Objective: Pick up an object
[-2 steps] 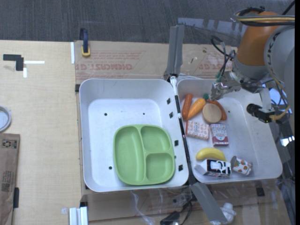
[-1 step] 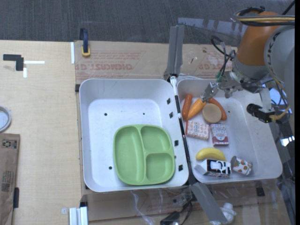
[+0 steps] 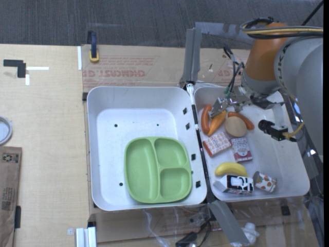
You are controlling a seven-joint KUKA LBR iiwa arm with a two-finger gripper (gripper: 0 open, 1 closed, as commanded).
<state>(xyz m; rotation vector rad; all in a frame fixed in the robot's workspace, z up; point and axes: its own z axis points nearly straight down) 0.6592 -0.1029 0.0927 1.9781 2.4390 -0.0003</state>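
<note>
The pincer [image 3: 222,106] is down in the right bin [image 3: 288,181], at its far left part, right over an orange carrot-shaped toy [image 3: 216,122]. Its fingers sit so close against the toy that I cannot tell whether they are spread or pinched, nor whether they grip it. A second orange piece [image 3: 205,118] lies just beside, touching the bin's left wall. Next to them sits a round tan toy [image 3: 236,127] with an orange sausage shape [image 3: 242,119] curling behind it. Nearer the front lie two small red-and-white packets [image 3: 217,143], [image 3: 241,150], then a banana [image 3: 231,169], a black-and-white carton [image 3: 238,184] and a patterned small box [image 3: 264,182]. In the left bin [image 3: 103,138] rests a green divided plate [image 3: 158,169], toward the front. Both bins stand on the bench [image 3: 41,138].
</note>
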